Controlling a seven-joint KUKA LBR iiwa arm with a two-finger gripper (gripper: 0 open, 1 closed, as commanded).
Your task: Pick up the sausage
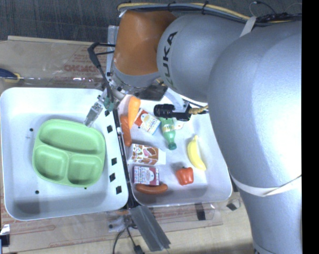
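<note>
The pincer point(98, 109), its state unreadable here, hangs well apart from the reddish-brown glossy sausage point(151, 188), perhaps risking a neighbouring carton point(147, 174) grab.

Sausage point(151, 188) hemmed by carton point(147, 174).

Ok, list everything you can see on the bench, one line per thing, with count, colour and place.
Bins: 2, white, side by side on the bench.
Divided plate: 1, green, in the left bin.
Sausage: 1, reddish brown, near edge of the right bin.
Cartons: 3, white and red print, in the right bin, left of centre.
Carrots: 2, orange, far left part of the right bin.
Bottle: 1, green, middle of the right bin.
Banana: 1, yellow, right side of the right bin.
Pepper: 1, red, below the banana.
Arm: 1, grey with an orange band, over the right bin.
Gripper: 1, metallic, above the left bin's far right part.
</note>
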